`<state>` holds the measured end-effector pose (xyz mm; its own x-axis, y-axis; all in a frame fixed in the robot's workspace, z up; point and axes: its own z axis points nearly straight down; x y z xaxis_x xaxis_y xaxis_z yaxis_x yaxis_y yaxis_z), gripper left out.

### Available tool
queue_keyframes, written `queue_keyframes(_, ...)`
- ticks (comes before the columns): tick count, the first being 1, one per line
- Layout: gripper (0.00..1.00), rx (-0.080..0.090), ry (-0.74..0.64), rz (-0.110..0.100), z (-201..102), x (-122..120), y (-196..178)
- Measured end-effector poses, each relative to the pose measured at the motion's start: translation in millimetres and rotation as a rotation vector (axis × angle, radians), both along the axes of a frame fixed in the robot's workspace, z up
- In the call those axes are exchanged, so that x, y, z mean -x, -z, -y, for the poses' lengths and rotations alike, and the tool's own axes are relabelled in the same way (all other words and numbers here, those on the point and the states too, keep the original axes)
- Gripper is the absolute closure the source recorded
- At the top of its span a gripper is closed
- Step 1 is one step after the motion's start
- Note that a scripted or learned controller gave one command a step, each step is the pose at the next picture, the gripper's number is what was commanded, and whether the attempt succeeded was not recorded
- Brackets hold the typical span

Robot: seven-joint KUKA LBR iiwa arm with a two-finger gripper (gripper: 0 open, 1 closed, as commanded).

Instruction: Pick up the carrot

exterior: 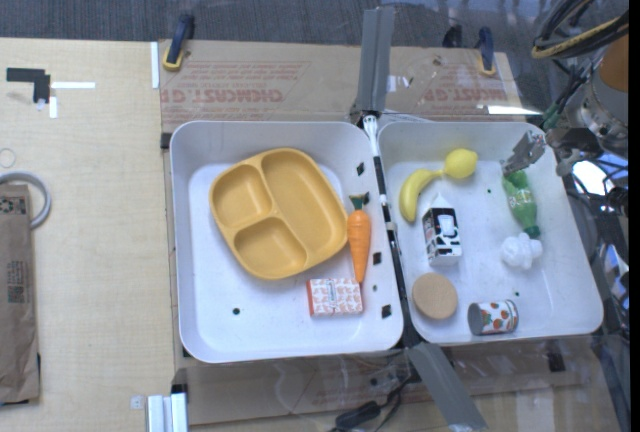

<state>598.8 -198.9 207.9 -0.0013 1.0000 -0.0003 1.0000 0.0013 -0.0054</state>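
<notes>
The carrot [359,236] is orange with a green top and lies lengthwise in the left bin [190,250], close to its right wall and just right of the yellow divided plate [278,212]. My gripper [523,154] hangs over the far right corner of the right bin [585,270], above the top of a green bottle [521,201]. It is well to the right of the carrot, with nothing seen in its grasp. The arm comes in from the right edge.
A small red and white box [335,297] lies just below the carrot. The right bin holds a banana [414,192], a lemon [460,163], a black and white carton [443,234], a tan disc [435,295], a can [493,316] and a white crumpled lump [520,251].
</notes>
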Motion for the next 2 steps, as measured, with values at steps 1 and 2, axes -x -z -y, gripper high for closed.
queue_keyframes(1, 1.00, 0.001, -0.002, -0.004, 0.7, -1.0, -5.4)
queue_keyframes(2, 1.00, 0.003, 0.141, 0.000, -31.7, -22.7, -98.3)
